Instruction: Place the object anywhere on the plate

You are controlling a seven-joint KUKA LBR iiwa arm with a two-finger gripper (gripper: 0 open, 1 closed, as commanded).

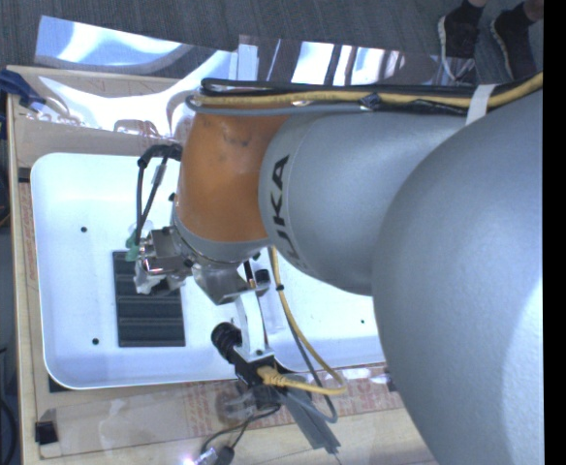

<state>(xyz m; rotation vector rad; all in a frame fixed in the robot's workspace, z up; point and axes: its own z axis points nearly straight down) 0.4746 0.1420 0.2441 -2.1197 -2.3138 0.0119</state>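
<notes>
- While the arm (361, 211) is reaching across the white bin (70, 201), its gripper (155, 264) is hovering over a dark ribbed plate (150, 318) near the bin's left edge.
- Whether it is gripping anything, I cannot tell.

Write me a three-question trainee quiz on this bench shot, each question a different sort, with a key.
1. True or false: the arm covers much of the view and hides part of the bench.
2. Multiple choice: the dark ridged rectangle lies (A) in the white bin, (B) on the floor, (C) on top of the arm.
3. Fill the blank: the band above the wrist is ______ in colour.

Key
1. True. The grey arm reaches in from the right and spreads across the frame.
2. A. It lies on the bin's floor, under the wrist.
3. Orange.
</notes>
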